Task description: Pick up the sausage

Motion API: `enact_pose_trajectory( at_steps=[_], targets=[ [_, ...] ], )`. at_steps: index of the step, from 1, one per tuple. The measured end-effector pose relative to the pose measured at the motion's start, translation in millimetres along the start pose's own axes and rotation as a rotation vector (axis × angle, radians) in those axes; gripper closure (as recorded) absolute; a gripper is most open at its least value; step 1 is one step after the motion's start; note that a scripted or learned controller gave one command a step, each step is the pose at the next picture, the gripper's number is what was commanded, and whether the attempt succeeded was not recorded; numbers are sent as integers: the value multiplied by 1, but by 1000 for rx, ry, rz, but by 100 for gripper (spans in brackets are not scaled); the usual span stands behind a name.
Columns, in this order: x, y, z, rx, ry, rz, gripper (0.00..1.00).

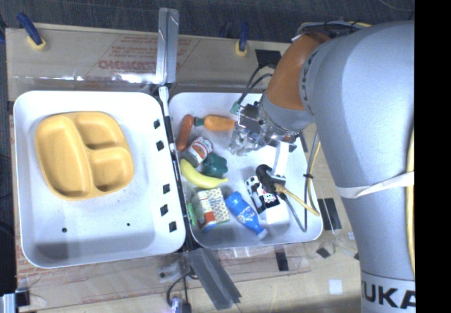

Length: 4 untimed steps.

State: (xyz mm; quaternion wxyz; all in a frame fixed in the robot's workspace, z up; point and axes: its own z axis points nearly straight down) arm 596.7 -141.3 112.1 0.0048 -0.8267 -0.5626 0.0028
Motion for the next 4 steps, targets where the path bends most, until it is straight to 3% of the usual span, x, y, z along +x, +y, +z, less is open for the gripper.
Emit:
enact_pose_trajectory(
  at_steps=[1,2,3,4],
  targets=[
    [114,0,-80,-8,0,148,100],
    [205,-41,-113,-7,-1,122,100],
    [127,-102,-95,-4,-2,434,100],
    [163,-186,-170,-8,3,658,100]
  ],
)
